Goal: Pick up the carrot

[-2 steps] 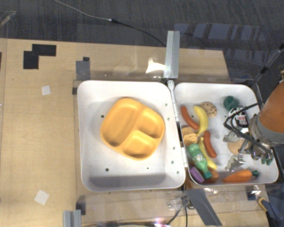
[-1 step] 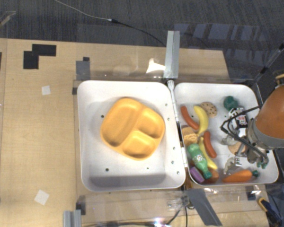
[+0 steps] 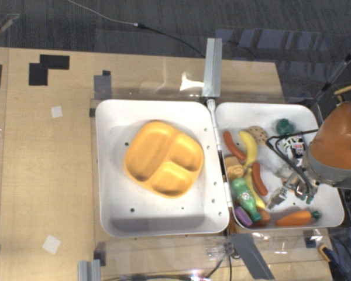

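The wooden surface (image 3: 47, 174) carries two shallow white bins side by side. The left bin (image 3: 114, 215) holds a yellow divided plate (image 3: 164, 157), lying roughly in its middle. The right bin (image 3: 333, 212) holds a clutter of toy food. The arm (image 3: 339, 148), grey with its orange band, reaches in from the right over that bin's right side. The gripper (image 3: 292, 191) hangs low above the bin's lower middle; whether it is released or clenched cannot be told, and nothing shows in its grasp.

A yellow banana (image 3: 250, 146) lies near the bin's upper left, with a red sausage (image 3: 234, 145) just beside it and another sausage (image 3: 258, 179) below. A green bottle (image 3: 245, 196) lies tilted at the lower left. The carrot (image 3: 295, 218), orange with a green end, lies on its side along the bin's near edge, just below the gripper and apart from it.
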`<action>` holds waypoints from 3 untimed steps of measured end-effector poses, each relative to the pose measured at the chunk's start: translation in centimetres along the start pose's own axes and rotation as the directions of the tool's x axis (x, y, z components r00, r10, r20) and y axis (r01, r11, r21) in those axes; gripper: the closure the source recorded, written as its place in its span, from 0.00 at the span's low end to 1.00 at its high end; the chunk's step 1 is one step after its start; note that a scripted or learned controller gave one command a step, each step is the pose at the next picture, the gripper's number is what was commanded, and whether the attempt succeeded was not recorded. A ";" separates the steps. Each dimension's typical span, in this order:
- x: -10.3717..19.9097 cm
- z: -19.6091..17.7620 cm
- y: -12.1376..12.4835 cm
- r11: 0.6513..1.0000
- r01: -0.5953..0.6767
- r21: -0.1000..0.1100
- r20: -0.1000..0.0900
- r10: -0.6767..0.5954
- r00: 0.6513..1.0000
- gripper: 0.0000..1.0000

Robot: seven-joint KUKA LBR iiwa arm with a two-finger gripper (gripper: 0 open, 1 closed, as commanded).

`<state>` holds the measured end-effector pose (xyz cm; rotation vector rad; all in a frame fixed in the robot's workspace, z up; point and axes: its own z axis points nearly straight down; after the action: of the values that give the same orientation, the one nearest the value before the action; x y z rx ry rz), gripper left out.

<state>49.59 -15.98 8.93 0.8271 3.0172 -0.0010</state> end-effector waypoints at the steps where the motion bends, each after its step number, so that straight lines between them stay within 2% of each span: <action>1: -0.3 -1.3 0.3 1.000 0.008 -0.004 0.008 -0.008 1.000 1.00; 2: -1.3 -5.3 0.0 0.999 -0.048 0.000 -0.003 0.048 0.999 1.00; 3: -1.5 -10.6 -3.0 0.988 -0.151 0.001 -0.001 0.151 0.988 1.00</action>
<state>49.25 -19.25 19.55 1.0539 2.9468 0.0001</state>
